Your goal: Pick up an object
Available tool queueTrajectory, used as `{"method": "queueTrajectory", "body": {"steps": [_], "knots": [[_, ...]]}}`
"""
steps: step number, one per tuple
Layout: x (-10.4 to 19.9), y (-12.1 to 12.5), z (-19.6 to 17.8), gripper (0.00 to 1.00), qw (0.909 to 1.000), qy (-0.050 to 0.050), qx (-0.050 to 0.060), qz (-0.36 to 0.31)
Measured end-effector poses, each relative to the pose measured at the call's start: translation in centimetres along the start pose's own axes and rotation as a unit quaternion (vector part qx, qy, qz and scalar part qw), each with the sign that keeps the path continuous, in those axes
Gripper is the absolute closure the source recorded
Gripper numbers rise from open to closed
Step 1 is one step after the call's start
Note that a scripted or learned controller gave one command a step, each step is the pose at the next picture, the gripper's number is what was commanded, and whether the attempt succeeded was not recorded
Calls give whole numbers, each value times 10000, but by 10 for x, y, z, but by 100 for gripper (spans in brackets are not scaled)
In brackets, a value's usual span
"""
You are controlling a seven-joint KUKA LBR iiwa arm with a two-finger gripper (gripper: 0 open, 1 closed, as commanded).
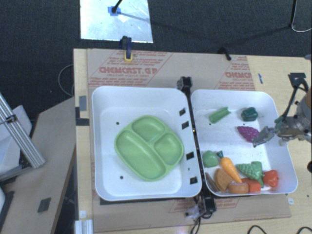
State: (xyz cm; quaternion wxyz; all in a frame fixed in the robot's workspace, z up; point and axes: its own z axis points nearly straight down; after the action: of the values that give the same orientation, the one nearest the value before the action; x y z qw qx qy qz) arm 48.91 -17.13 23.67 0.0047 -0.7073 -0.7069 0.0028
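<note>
My gripper (262,137) reaches in from the right edge over the right bin (279,112). Its tip sits just right of a purple bunch of grapes (246,132), close to it or touching it. Nothing shows held in the gripper. Farther back lie a light green pickle (219,114) and a dark green pepper (249,113). Along the bin's front are a small green piece (210,158), an orange carrot (229,168), a bumpy green piece (251,169), a red tomato (271,178) and orange pieces (230,184).
The left bin (107,130) holds a green divided plate (148,147). A black divider with clips (189,130) runs between the bins. Cardboard (146,69) lies under both. A metal frame (19,135) stands at the far left.
</note>
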Motion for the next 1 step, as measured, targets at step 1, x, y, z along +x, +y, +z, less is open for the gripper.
{"method": "queueTrajectory", "body": {"steps": [1], "knots": [[0, 3, -6, 0, 10000, -17, -61, -20]]}}
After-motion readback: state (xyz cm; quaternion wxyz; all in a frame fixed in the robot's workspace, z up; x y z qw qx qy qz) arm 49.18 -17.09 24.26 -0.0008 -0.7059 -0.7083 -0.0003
